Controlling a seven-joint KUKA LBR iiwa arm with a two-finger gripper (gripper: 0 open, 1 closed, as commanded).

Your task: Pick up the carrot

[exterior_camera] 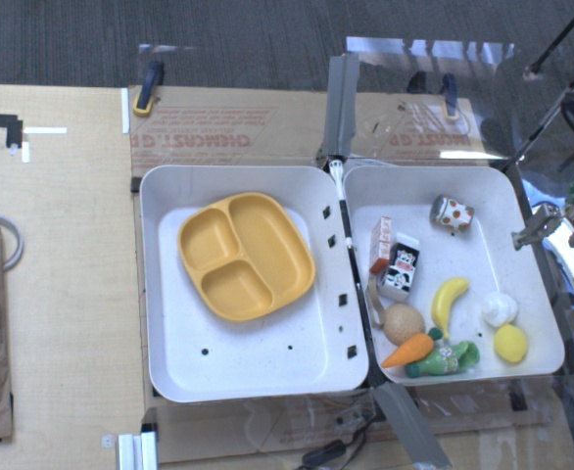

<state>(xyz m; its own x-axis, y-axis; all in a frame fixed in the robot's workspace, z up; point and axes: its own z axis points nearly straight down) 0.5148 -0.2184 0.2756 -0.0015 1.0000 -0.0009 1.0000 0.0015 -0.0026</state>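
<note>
The carrot (407, 350) is a small orange toy lying in the right bin (532, 262), near its front left corner. Its tip points toward the front left wall. A green leafy piece (447, 358) lies against its thick end, and I cannot tell whether the two are joined. A beige ball (403, 323) touches the carrot from behind. Nothing covers the carrot from above.
Also in the right bin are a banana (449, 305), a lemon (510, 344), a white lump (500, 308), a cow-print carton (399, 267), a pink box (381, 241) and a spotted cup (453, 213). A yellow divided plate (246, 256) lies in the left bin (160, 292).
</note>
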